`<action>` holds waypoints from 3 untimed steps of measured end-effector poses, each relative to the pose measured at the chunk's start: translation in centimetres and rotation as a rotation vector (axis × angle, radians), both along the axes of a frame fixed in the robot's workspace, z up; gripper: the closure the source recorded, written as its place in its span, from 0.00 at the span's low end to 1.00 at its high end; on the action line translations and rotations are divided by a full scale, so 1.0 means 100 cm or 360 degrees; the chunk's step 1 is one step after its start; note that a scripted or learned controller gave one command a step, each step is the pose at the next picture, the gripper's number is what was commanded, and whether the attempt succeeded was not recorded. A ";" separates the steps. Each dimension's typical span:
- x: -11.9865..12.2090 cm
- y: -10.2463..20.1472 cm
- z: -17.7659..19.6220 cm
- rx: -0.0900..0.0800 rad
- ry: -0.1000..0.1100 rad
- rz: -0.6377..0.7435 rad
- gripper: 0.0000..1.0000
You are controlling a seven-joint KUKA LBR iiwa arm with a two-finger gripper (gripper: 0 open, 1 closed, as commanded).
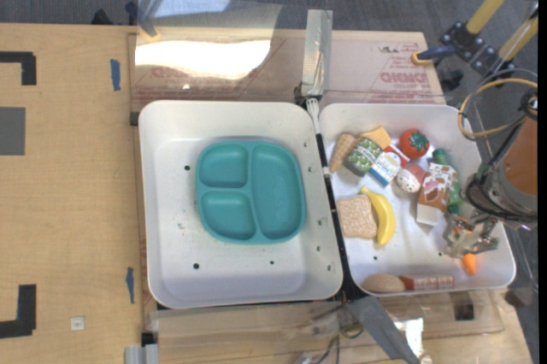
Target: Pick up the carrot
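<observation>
The carrot [468,263] shows as a small orange piece at the near right corner of the right bin [500,273], partly covered by the gripper. My gripper [469,239] is down in that corner, directly over the carrot's far end and touching or almost touching it. The grey arm with its orange band [521,170] comes in from the right edge above it. Whether the carrot is held is not visible.
Toy food crowds the right bin: a banana [382,215], bread slice [357,217], tomato [414,143], cheese wedge [376,136], green can [363,155], and a red and white carton [436,187] close to the gripper. A teal divided plate [252,190] lies in the left bin [162,208].
</observation>
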State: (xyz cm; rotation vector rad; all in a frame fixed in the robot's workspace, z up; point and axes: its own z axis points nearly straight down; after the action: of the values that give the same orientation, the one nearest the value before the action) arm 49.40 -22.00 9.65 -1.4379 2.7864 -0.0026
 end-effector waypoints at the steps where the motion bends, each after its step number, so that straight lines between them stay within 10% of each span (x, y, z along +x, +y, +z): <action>1: -0.009 0.001 -0.007 -0.0003 -0.0010 0.0433 1.00; 2: -0.004 0.063 0.064 0.0000 -0.0005 0.0116 1.00; 3: -0.012 0.050 0.225 -0.0005 -0.0007 0.0055 1.00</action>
State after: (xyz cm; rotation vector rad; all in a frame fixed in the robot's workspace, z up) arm 48.21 -16.96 32.11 -1.4844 2.7590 -0.0103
